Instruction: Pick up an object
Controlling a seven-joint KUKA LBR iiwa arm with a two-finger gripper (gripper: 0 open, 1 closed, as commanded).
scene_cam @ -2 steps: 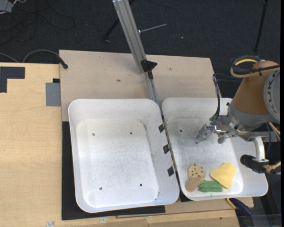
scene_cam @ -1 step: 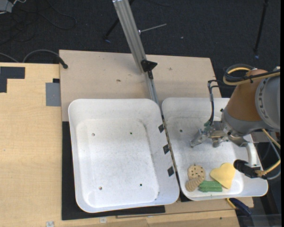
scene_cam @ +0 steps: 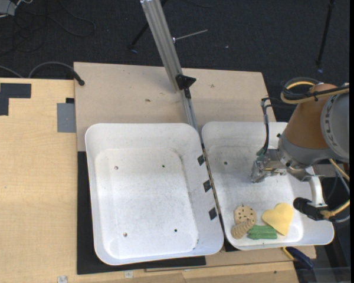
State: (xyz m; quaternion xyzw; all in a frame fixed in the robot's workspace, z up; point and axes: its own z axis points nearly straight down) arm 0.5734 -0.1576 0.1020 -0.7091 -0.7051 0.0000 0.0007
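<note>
Hovering over the right bin (scene_cam: 230,143), the gripper (scene_cam: 261,171) sits low near the bin's middle with nothing visibly held; cannot tell its state, too small and dark against the wrist. Step in hand looks like approach or search, no grasp made. Candidate objects are clustered at the right bin's near corner: a yellow heart-shaped piece (scene_cam: 279,217), a green piece (scene_cam: 261,233) touching its near edge, and a tan cookie-like piece (scene_cam: 243,220) just beside both. Gripper is apart from all three, so the next move likely needs a shift toward that corner and a descent onto one item. Left bin (scene_cam: 106,140) holds nothing I can make out. Arm body hides the right bin's far right side.
</note>
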